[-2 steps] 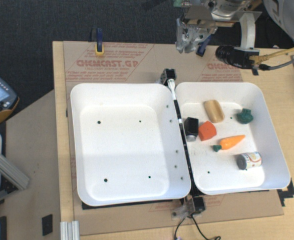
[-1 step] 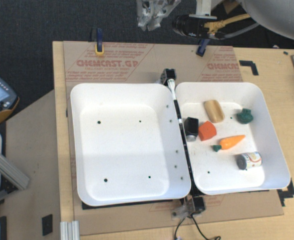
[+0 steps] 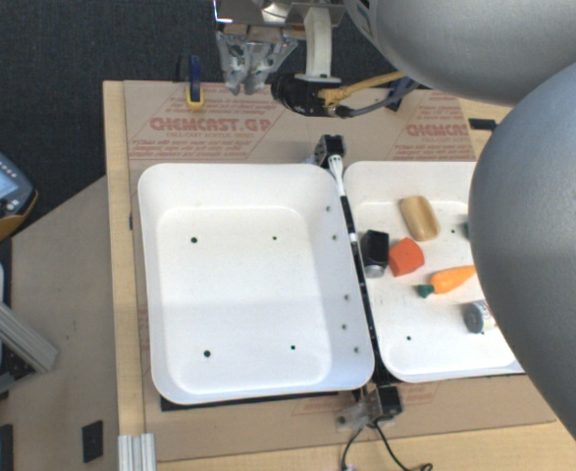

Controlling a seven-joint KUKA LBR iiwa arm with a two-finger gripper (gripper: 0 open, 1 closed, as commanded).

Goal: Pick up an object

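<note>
Your gripper (image 3: 248, 75) hangs beyond the shallow white right-hand bin (image 3: 405, 361), carrying nothing, fingers close together.
Nothing is grasped yet; bring it over that bin's orange plastic carrot (image 3: 452, 280).

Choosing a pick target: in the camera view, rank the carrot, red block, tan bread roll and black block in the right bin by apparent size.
1. carrot
2. bread roll
3. red block and black block, too alike to rank

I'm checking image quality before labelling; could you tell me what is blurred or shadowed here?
Camera view: the big grey arm is close and soft-edged, the small orange carrot toy reads sharp, and the left white bin has a dimmer band across its lower floor.
</note>
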